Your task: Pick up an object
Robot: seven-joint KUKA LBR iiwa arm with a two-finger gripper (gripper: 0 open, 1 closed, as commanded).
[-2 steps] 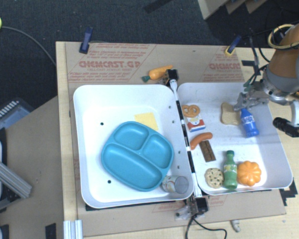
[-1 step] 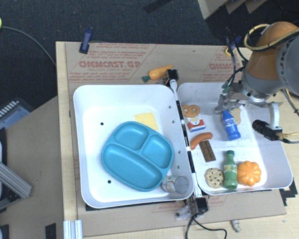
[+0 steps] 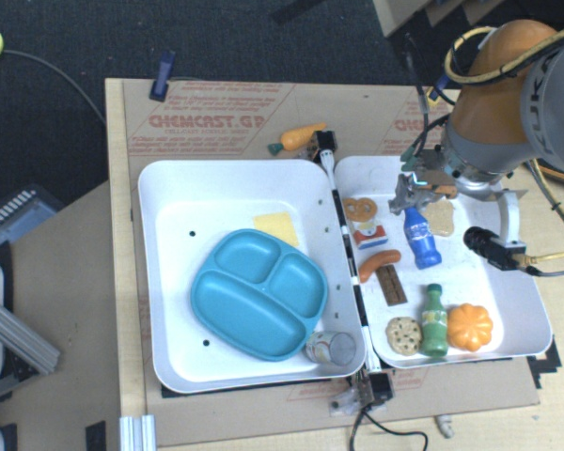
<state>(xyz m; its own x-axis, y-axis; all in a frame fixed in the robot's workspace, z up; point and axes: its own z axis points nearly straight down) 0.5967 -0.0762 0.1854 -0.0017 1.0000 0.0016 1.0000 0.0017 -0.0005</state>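
- I see my gripper (image 3: 411, 192) in the right bin (image 3: 517, 294), just above a blue bottle (image 3: 420, 238); I cannot tell its finger state
- A blue plate (image 3: 257, 293) lies in the left bin (image 3: 169, 252)

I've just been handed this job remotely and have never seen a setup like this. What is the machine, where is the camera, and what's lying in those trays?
The picture comes from one fixed camera above the bench, looking down at a slant. The grey and orange machine on the right is a robot arm; its gripper hangs over the far end of the right bin, just above a blue bottle. I cannot tell whether it is gripping anything.

The right bin also holds toy food: a round burger-like piece, a sausage, a brown bar, a cookie, a green bottle and an orange pumpkin.

The left bin holds a blue divided plate, a yellow slice behind it, and a small grey can in the near corner.
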